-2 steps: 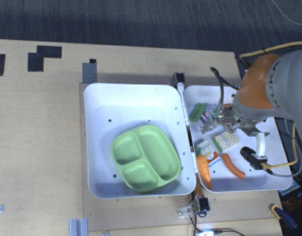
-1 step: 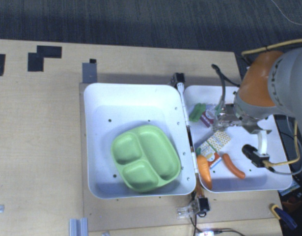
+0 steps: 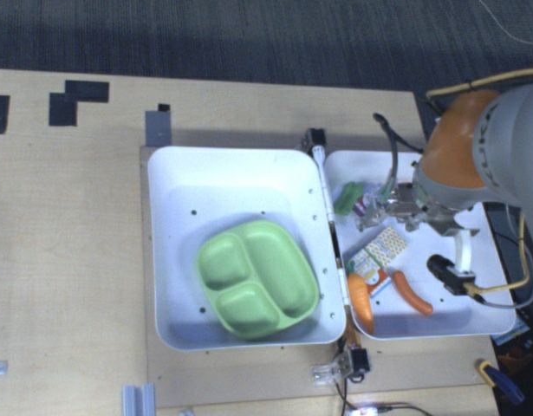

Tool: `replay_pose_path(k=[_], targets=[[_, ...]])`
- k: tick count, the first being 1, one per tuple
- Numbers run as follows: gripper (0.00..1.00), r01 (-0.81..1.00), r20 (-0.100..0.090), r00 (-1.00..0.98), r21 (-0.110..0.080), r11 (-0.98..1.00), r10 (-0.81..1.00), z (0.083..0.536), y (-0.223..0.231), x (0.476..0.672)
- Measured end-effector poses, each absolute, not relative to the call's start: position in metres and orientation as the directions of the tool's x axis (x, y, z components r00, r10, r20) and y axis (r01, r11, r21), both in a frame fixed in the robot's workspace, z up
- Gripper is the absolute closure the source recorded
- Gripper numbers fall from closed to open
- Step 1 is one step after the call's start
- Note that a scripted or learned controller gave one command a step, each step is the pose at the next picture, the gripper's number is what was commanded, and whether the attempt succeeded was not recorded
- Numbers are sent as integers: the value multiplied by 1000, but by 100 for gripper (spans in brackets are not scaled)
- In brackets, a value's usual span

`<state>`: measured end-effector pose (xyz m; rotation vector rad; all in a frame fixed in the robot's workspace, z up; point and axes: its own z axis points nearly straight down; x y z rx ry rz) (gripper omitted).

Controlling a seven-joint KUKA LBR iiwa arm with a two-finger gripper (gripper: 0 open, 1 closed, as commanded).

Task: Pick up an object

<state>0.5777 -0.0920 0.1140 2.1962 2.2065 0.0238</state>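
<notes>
Over the right bin (image 3: 452,319), near its left wall and toward the far edge, the gripper (image 3: 376,208) hangs at the end of the arm (image 3: 509,146), which comes in across the bin's right rim. Whether the gripper is spread or pressed together cannot be told from this angle, and nothing can be seen pinched in it.

Loose things for picking lie along the left side of that bin. A green toy (image 3: 347,196) sits near the far left corner, just beside the gripper's tip, with a small purple bit (image 3: 363,204) between them that is too small to make out. A patterned packet (image 3: 385,247) lies tilted below the gripper, near the bin's middle. A carrot (image 3: 360,298) rests against the left wall at the near left corner, and a sausage (image 3: 412,292) lies at a slant just to its right, apart from it. A small blue-and-white piece (image 3: 379,281) shows between carrot and packet.

The left bin (image 3: 175,180) holds 1 green plate (image 3: 257,277) with 3 compartments, lying flat toward the near right corner. The 2 bins touch along their shared edge on the bench (image 3: 67,232).
</notes>
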Motion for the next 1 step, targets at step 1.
replay_pose_path(k=[1], targets=[[0,1000,-2,-1,7,1,1000,87,-88,569]])
